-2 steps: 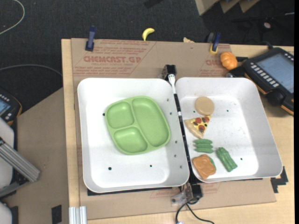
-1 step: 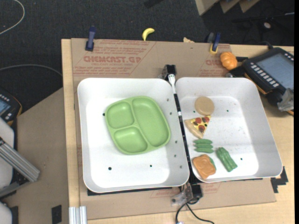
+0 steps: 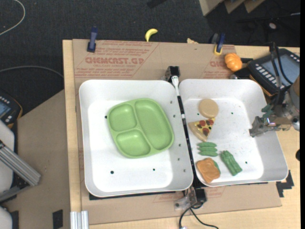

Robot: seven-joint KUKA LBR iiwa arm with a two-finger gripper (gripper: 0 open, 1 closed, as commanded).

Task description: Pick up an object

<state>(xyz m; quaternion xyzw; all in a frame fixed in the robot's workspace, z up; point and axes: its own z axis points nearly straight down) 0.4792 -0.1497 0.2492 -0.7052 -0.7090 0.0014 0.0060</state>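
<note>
Gripper (image 3: 259, 126) hangs over the right bin (image 3: 248, 99), its state impossible to tell. Left of it lie a round cookie (image 3: 208, 108), wedge-shaped pizza slice (image 3: 203, 127) and ridged green pickle (image 3: 230, 162).

Two white bins sit side by side on a brown board (image 3: 143, 56) printed with red lettering. The left bin (image 3: 95, 142) bears a green divided plate (image 3: 139, 127), tilted. A black strip (image 3: 182, 123) runs between the bins. Blue clamps grip the board's far edge at 11 o'clock (image 3: 92, 40) and 1 o'clock (image 3: 219, 43). A yellow banana (image 3: 150, 33) lies at 12 o'clock beyond the board; an orange fruit (image 3: 233, 61) rests at 2 o'clock.
</note>
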